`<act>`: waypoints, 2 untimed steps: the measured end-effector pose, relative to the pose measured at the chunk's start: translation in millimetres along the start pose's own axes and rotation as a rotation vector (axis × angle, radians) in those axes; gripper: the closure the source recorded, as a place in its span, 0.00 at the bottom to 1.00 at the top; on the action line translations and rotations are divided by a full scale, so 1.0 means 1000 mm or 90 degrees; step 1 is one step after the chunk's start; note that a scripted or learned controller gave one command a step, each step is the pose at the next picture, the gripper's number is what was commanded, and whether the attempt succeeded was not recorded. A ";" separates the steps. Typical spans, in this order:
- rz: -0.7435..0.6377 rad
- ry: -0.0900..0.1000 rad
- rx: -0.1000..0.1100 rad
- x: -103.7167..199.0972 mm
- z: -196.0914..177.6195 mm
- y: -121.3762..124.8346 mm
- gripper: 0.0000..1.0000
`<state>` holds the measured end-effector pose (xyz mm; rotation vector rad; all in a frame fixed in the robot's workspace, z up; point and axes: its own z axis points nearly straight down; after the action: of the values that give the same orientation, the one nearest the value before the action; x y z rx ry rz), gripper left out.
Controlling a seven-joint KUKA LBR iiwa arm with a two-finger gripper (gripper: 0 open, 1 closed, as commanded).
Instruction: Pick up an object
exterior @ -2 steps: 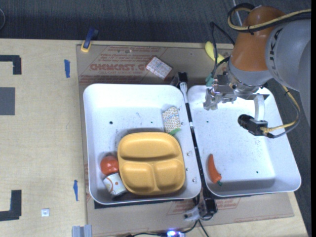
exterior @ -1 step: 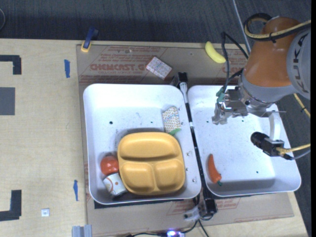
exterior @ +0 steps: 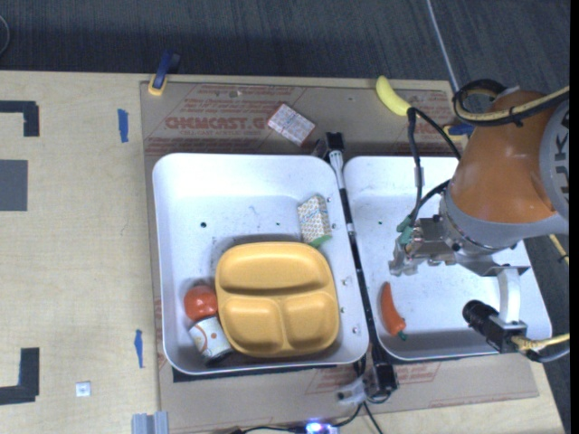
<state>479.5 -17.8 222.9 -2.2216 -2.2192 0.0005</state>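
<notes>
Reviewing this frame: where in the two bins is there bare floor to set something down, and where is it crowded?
Left bin: bare along its far side, behind the yellow tray; the near half is crowded by that tray, the small box and the can. Right bin: bare at its far-left corner; the carrot and gripper crowd the rest.

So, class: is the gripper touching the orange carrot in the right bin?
Apart. The camera view shows bare white bin floor between the gripper and the carrot, which lies below it near the right bin's front wall.

Yellow tray [exterior: 276, 298], orange carrot [exterior: 390, 307] — white bins [exterior: 176, 188], orange-banded arm [exterior: 502, 174]
</notes>
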 end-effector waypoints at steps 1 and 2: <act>0.000 0.000 0.001 -0.015 0.019 0.000 1.00; 0.000 0.000 0.001 -0.011 0.020 0.000 1.00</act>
<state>479.2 -29.3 202.5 -2.2200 -2.2184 0.0014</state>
